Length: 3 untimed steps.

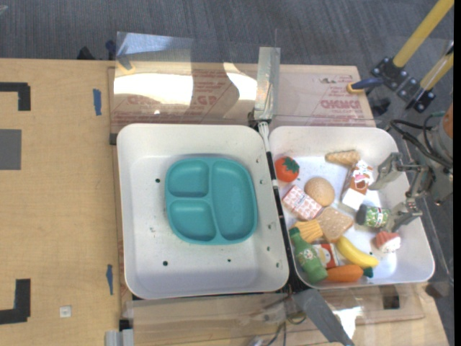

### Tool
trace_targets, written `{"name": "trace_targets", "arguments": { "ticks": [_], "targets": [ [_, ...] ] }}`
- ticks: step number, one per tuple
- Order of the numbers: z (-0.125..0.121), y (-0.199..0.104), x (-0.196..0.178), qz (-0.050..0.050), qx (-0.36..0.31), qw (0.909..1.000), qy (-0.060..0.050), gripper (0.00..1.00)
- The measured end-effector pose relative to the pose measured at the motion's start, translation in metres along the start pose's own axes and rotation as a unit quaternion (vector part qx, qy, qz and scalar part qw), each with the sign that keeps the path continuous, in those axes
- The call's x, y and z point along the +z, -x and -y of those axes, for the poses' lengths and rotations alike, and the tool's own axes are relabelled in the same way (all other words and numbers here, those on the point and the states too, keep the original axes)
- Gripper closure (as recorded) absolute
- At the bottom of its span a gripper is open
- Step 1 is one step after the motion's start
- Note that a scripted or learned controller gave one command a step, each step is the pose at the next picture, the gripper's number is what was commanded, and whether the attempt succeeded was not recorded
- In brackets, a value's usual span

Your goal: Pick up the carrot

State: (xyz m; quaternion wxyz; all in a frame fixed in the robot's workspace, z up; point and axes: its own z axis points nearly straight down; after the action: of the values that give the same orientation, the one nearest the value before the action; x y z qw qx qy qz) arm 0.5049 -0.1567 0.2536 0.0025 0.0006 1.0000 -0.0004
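The carrot is a small orange piece lying against the front wall of the right bin, just below a yellow banana and right of a green bottle. My gripper hangs over the right side of that bin, well behind and to the right of the carrot. Its two metal fingers stand apart, one near a red-and-white carton, the other by a green-and-white can. Nothing sits between them.
The right bin also holds a tomato, a bun, a pink checked packet, a cracker, a cone and a red-and-white piece. A teal divided plate lies in the left bin.
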Motion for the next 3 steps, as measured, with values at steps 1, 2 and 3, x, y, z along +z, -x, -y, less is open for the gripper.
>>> {"name": "trace_targets", "arguments": {
  "ticks": [1, 2, 3],
  "targets": [
    [-0.041, -0.021, 0.146, 0.004, 0.065, 0.9979, -0.001, 0.00],
    [-0.113, 0.030, 0.066, 0.003, 0.134, 0.9910, 0.002, 0.00],
    [-0.064, -0.004, 0.150, 0.011, 0.175, 0.9845, 0.000, 0.00]
  ]
}}
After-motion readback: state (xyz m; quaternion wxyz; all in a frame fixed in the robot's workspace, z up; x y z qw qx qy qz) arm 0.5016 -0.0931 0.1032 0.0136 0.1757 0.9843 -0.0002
